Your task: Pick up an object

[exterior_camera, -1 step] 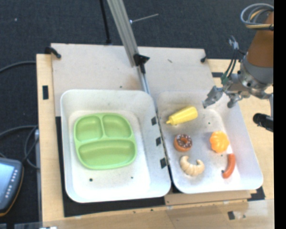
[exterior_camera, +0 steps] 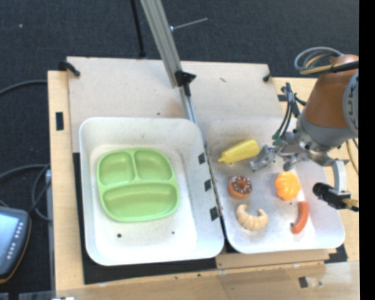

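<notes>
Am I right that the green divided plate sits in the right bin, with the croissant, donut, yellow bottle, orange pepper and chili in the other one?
Not quite. The camera view shows the green divided plate in the left bin. The croissant, donut, yellow bottle, orange pepper and chili lie in the other, right bin.

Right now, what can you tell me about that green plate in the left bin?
The green plate is a light green, plastic-looking tray with rounded corners and three sections: two small ones along its far side and one long one along its near side. It lies flat, right side up, near the middle of the left white bin, on the bin's floor. Nothing lies in its sections, and nothing else touches it.
</notes>
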`<move>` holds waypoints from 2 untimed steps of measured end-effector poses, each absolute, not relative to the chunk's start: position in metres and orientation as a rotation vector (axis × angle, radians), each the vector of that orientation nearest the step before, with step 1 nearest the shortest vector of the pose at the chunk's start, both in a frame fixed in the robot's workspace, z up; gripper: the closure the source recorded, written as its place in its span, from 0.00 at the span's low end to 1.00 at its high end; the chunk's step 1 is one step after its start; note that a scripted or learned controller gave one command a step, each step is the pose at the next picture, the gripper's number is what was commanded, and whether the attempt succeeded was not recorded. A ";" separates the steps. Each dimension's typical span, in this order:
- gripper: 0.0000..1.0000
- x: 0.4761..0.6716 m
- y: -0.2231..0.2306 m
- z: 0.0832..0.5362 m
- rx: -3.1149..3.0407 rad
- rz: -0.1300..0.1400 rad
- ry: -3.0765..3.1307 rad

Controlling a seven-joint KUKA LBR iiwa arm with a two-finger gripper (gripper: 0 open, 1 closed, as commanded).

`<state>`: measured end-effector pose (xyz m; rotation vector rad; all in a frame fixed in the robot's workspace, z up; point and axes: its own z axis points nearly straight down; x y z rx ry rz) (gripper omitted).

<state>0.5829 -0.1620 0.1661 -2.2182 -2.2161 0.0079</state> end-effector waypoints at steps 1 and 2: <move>0.00 0.533 -0.161 0.114 -2.228 -0.005 -2.221; 0.00 0.541 -0.131 0.171 -2.219 -0.007 -2.232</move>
